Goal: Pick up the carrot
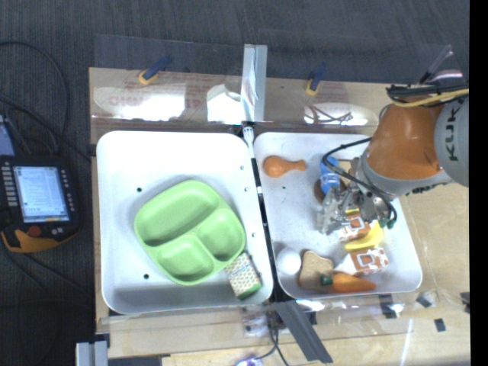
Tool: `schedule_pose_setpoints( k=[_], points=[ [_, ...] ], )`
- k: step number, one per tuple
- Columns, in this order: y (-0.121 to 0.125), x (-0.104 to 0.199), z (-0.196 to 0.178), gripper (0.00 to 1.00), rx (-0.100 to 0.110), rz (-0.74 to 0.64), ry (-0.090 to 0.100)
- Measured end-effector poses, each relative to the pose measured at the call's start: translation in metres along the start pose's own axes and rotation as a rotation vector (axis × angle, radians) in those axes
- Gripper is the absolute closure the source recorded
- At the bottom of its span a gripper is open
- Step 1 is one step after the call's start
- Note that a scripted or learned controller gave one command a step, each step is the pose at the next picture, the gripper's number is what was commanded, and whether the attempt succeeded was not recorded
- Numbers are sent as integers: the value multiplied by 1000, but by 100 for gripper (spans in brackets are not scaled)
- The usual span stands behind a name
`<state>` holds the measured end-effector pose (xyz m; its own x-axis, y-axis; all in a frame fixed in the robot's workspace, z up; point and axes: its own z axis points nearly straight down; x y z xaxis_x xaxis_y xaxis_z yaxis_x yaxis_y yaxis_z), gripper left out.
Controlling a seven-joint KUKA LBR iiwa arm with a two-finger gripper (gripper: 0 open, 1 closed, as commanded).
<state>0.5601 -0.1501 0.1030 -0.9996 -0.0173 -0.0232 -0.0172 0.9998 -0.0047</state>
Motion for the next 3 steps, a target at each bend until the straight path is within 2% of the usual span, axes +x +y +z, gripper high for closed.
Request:
schedule_pose_setpoints(
  k=[1,2,3],
  points=[
    [27,13,-132,100,-2,-16,10],
    [21,-46,-141,100,-6,-5,18],
    [3,9,-206,100,-7,-320,16]
  ],
)
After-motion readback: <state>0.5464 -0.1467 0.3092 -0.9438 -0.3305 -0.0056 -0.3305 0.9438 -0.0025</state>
